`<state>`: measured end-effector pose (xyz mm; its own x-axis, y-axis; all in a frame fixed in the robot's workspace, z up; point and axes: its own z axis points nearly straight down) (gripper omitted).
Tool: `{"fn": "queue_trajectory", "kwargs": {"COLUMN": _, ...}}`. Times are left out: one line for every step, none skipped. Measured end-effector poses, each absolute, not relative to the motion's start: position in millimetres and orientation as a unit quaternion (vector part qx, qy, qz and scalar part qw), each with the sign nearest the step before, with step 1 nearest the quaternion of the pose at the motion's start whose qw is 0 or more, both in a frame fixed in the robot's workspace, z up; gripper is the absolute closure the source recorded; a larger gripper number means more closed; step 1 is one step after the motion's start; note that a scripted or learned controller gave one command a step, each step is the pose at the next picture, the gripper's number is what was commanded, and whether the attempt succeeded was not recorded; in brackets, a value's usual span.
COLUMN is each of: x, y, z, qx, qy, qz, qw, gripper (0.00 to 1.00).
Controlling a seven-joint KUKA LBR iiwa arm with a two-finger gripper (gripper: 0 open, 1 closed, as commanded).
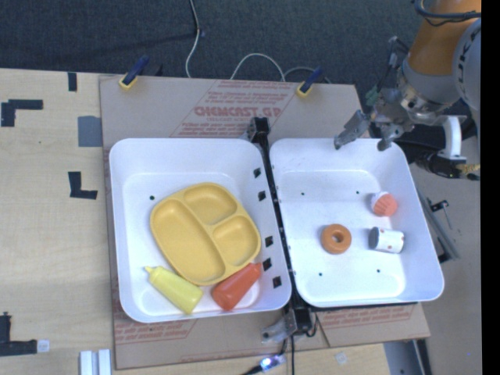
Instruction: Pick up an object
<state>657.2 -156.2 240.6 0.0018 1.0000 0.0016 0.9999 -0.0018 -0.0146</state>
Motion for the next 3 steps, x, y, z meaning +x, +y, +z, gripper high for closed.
{"fn": "queue_trajectory", "kwargs": {"x": 659.7, "y": -155.6, "z": 249.3, "qx": -0.707, "qy": -0.708, "qz": 0.0006, "qw": 0.0, "gripper": 0.0}}
{"fn": "queue_trajectory", "kwargs": {"x": 649.1, "y": -155.6, "z": 191.3, "qx": -0.707, "qy": -0.707, "qz": 0.0025, "qw": 0.002, "gripper": 0.0}}
{"fn": "queue_trajectory", "kwargs": {"x": 646.8, "y": -158.9, "z": 127.6, "qx": -0.707, "qy": -0.707, "qz": 0.0023, "qw": 0.002, "gripper": 0.0}}
